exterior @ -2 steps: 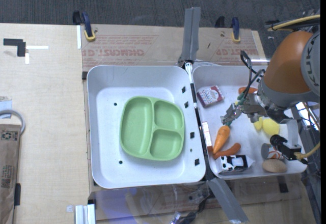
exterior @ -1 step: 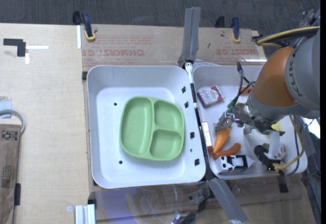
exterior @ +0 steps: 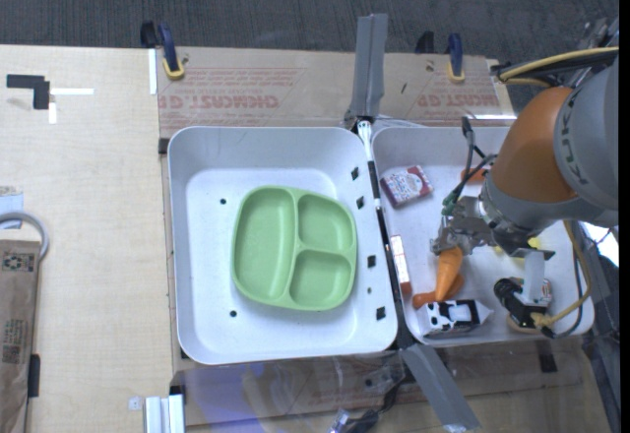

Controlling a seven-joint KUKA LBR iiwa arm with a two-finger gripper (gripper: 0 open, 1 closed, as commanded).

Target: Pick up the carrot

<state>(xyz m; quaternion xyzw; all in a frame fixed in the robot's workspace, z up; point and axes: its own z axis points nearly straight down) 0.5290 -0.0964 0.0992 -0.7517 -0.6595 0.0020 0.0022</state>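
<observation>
Arm over the right bin, gripper down at the carrot.

In the left bin (exterior: 197,224) a pale green divided plate (exterior: 293,247) lies near its middle, three compartments showing. In the right bin (exterior: 418,148), a small red packet (exterior: 406,185) sits toward ten o'clock, and a black-and-white item (exterior: 453,316) lies toward six o'clock. The carrot (exterior: 448,273) is a short orange taper, standing at a slant, near the bin's centre, just above that item. The gripper (exterior: 455,240) sits right at the carrot's top end; whether its fingers are spread or pinching, I cannot tell from here.
</observation>
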